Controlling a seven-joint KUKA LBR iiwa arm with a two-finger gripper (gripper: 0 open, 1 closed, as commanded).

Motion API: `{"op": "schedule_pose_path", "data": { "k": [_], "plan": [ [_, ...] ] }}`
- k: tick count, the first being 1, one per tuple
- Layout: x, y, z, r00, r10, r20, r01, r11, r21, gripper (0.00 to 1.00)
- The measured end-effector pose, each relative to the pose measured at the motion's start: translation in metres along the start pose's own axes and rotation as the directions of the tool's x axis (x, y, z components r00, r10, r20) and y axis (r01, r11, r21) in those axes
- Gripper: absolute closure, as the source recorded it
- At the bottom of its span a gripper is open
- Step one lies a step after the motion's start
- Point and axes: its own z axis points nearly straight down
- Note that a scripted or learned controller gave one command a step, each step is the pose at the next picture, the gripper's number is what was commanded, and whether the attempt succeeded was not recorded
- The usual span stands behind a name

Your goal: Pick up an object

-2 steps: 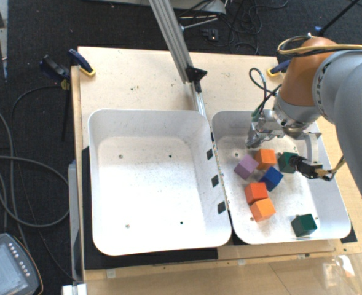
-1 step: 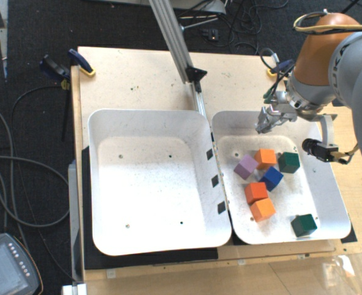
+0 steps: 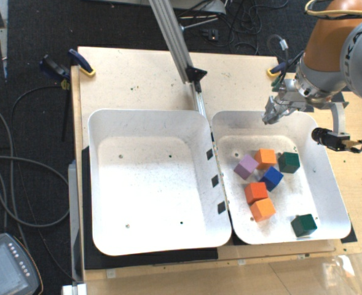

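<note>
Gripper [image 3: 271, 117] hung over the far rim of the right bin [image 3: 334, 195]; I could not tell its state. Cubes lay below it nearer the camera, the orange cube [image 3: 266, 158] closest.

Arm [image 3: 343, 35] comes in from the right side, upper corner of the view. Grey body, orange band sits above the wrist [image 3: 303, 82]. Wrist angles down and to the left. Gripper [image 3: 271, 117] hangs at the low end, pointing down-left, tips small and dark against the white below. Nothing seen between the tips. A black cylinder part [image 3: 328, 138] sticks out below the wrist on a grey bracket, with cable running off right.
</note>
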Motion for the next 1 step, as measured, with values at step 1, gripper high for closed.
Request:
{"op": "schedule_pose_path", "data": {
  "k": [1],
  "plan": [
    [0.0440, -0.0270, -0.0147, 1.000, -0.004, -0.003, 0.004, 1.000, 0.008, 1.00]
  ]
}}
